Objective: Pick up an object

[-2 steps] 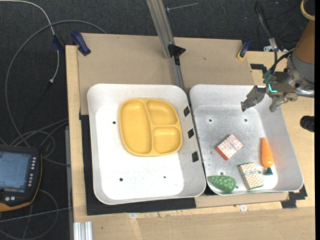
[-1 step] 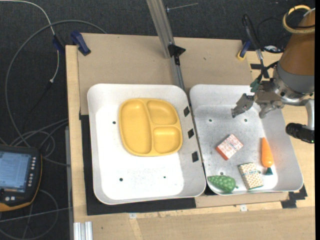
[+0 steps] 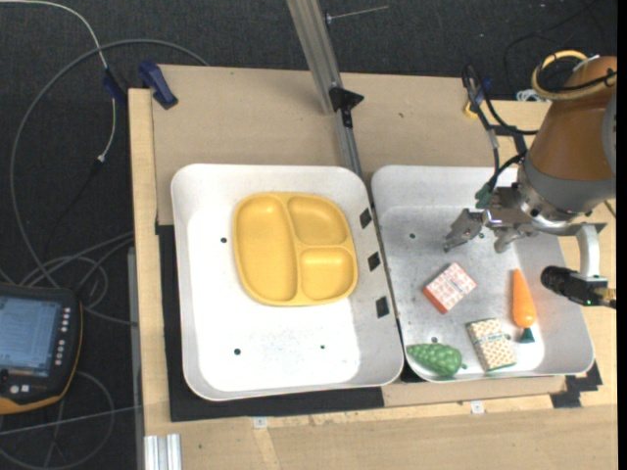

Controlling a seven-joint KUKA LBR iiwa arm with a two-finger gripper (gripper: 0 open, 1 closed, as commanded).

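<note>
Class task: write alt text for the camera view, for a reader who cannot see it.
A robot gripper, fingers spread, hangs over the right white bin, above a pink box, a toy carrot, a patterned box and a green toy. The left white bin holds a yellow divided tray.

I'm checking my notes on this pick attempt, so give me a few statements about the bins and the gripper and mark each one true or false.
1. The yellow divided plate lies in the left bin. True.
2. The carrot lies in the left bin. False: it is in the right bin.
3. The gripper is open above the right bin. True.
4. The gripper holds the pink box. False: the box lies on the bin floor, below the fingers in the picture.
5. The green object sits at the right bin's near edge. True.
</note>
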